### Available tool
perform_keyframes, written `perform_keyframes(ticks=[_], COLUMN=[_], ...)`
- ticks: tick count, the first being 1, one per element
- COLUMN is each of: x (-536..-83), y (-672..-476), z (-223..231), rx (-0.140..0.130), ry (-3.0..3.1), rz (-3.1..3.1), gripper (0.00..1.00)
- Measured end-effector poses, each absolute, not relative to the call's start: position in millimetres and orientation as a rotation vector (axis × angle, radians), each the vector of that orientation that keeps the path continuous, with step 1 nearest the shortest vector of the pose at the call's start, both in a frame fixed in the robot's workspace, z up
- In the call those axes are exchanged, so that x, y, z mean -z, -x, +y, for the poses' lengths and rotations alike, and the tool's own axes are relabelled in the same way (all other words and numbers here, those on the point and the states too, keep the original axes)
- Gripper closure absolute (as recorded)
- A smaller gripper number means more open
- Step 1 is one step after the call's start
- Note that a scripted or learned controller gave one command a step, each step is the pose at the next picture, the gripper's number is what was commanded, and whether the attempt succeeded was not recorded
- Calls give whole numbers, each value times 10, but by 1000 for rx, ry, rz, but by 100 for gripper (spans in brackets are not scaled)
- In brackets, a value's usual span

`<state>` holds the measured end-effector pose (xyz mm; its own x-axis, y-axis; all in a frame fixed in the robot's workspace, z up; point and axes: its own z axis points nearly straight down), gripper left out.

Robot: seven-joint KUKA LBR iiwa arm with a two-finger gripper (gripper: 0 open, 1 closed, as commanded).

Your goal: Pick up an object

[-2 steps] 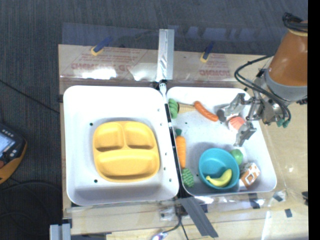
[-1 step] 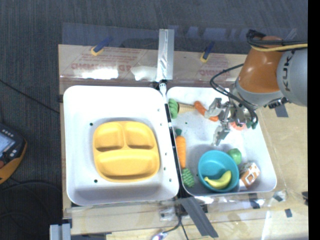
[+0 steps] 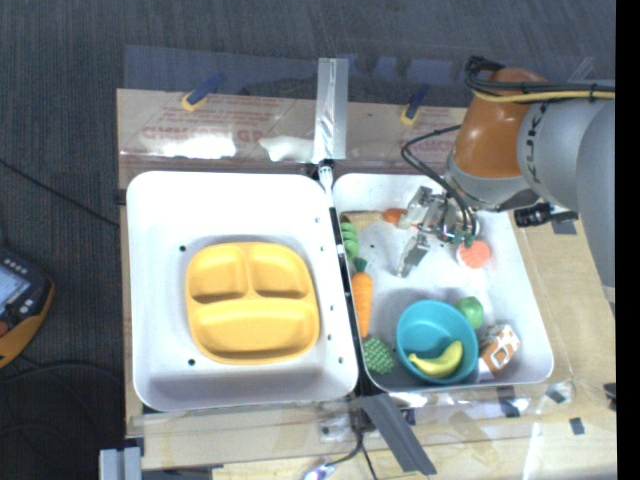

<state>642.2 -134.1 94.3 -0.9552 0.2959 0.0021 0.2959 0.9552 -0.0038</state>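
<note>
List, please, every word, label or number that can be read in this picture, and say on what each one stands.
None can be read.
Reddish print on the clear plastic sheet behind the bins: too faint and blurred to read.
Screen of the dark device at the left edge: too small to read.
Small printed block beside the blue bowl: markings unreadable.

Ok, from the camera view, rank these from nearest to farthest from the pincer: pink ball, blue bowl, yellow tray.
1. Pink ball, just right of the pincer.
2. Blue bowl, below it, same bin.
3. Yellow tray, in the left bin.
</note>
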Motion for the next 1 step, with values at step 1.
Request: perform_keyframes(ticks=[1], x=[-900], y=[-6031], z=[-2034], rx=[-8], ry=[34], rz=[-3153], gripper=[0])
